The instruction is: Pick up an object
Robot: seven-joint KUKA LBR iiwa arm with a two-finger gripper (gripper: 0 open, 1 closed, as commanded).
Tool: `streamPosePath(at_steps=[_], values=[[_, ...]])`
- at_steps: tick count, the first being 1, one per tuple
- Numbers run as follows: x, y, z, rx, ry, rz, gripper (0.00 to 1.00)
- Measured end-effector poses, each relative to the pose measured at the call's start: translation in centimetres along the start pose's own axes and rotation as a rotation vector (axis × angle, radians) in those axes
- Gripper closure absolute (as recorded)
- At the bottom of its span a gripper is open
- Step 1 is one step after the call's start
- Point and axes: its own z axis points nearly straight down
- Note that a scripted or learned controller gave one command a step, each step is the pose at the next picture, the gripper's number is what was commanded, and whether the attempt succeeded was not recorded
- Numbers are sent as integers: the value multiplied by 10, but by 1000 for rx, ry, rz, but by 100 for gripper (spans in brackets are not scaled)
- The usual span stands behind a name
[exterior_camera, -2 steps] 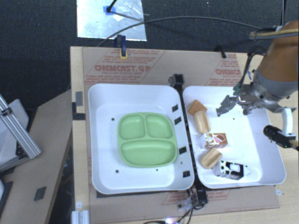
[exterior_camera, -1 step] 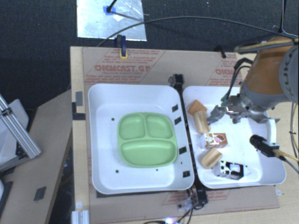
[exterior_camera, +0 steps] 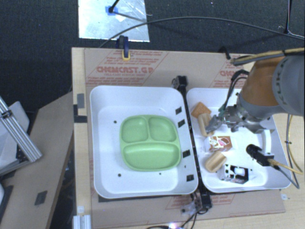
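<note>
Robot arm (exterior_camera: 281, 87): a thick grey cylindrical link is showing beside a broad orange band (exterior_camera: 259, 82); a metallic grey wrist is carrying the gripper (exterior_camera: 215, 123); thin black cables are running along the wrist.

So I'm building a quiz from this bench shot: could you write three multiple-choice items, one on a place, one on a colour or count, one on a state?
1. Where does the green tray lie?
A. in the left bin
B. in the right bin
C. on the bench outside the bins

2. How many sections does the tray have?
A. two
B. three
C. five

3. How does the tray sit?
A. flat, open side up
B. flipped over
C. propped on the bin wall

Answers
1. A: the tray rests in the left bin, while the claw is over the right bin.
2. B: two small sections on top, one wide one below.
3. A: its hollows face the camera.
</note>
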Motion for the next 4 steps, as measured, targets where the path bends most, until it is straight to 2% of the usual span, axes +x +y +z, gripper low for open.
streamPosePath(at_steps=[1, 2, 4], values=[[0, 0, 39, 0, 1, 1, 0], [0, 1, 26, -4, 0, 2, 100], [-10, -3, -67, -8, -1, -1, 100]])
